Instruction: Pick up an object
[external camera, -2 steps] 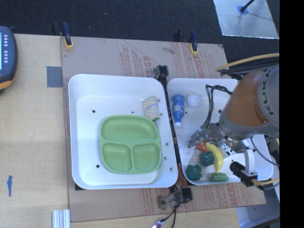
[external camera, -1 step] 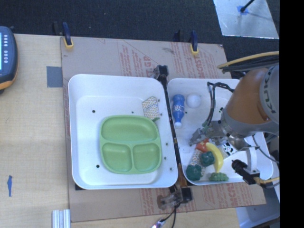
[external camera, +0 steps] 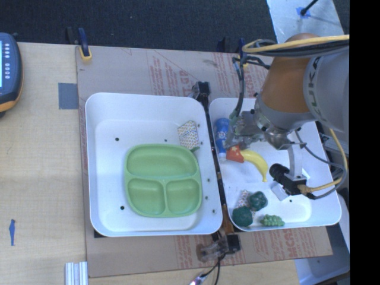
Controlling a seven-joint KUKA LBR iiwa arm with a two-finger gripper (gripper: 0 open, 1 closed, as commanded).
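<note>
Toys lie in the right bin (external camera: 320,215), and you can pick from a few of them. You see a yellow banana (external camera: 257,162) near the middle, with a small red toy (external camera: 235,155) touching its left end. A blue bottle (external camera: 221,132) lies just above the red toy, close to the bin's left wall. Lower down sit two dark green round toys (external camera: 249,208) side by side, and a bunch of green grapes (external camera: 272,221) rests just to their right.

Your gripper (external camera: 243,132) hangs low over the top left part of that bin, near the blue bottle and the red toy. You cannot tell how it is set, because the arm's grey and orange wrist (external camera: 288,94) hides much of it.

In the left bin (external camera: 101,159) you see a light green tray (external camera: 163,180) with three parts. A small patterned box (external camera: 189,135) sits just above the tray's top right corner.
</note>
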